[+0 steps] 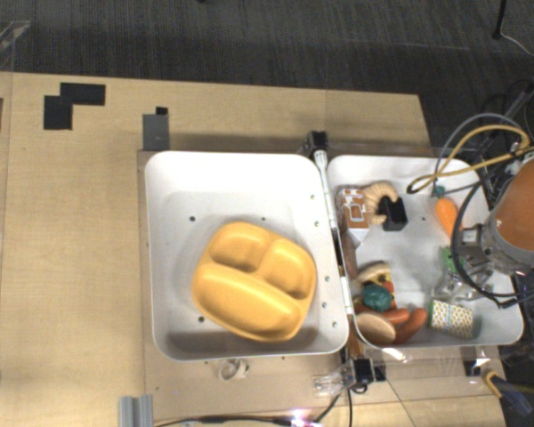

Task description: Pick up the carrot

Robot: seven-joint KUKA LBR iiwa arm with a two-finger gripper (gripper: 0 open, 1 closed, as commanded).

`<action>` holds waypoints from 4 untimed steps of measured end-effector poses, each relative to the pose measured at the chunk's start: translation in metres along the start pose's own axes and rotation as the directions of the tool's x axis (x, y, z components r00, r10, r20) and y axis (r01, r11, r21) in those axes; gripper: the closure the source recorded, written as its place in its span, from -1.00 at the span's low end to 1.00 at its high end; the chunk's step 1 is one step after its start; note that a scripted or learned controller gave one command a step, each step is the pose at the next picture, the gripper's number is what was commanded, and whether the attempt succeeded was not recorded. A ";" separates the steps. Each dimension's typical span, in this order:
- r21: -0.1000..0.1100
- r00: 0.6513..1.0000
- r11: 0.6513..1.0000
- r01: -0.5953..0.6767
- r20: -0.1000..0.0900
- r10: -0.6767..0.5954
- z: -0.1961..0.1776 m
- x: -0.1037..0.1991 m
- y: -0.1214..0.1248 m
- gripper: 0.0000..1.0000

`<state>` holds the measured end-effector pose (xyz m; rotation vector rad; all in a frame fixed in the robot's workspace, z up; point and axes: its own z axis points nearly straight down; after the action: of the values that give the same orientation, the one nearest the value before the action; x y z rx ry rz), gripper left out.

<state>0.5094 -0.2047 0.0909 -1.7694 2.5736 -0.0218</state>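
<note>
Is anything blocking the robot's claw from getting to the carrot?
The carrot lies near the right bin's far right side, close beside the arm. Yellow and dark cables loop just above it. The claw itself is hard to make out, so the path can't be fully judged.

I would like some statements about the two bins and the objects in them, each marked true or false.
1. The large yellow bread-shaped object lies in the left bin. True.
2. The carrot lies in the left bin. False: it lies in the right bin, near its far right side.
3. The carrot sits close to the arm. True.
4. The sausage lies at the far edge of the right bin. False: it lies at the near edge.
5. The two bins stand side by side. True.
</note>
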 end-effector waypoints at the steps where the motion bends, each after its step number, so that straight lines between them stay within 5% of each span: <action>1: -0.004 1.000 1.000 0.000 -0.002 0.000 0.002 0.001 0.001 -1.00; 2: -0.002 0.978 0.978 -0.207 -0.004 0.207 0.001 0.007 0.014 -1.00; 3: -0.009 0.982 0.982 0.188 -0.001 -0.188 0.001 0.007 0.017 -1.00; 4: -0.008 0.985 0.985 0.174 0.003 -0.174 0.005 -0.043 -0.106 -1.00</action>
<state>0.6237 -0.2026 0.0887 -1.9905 2.4126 -0.0114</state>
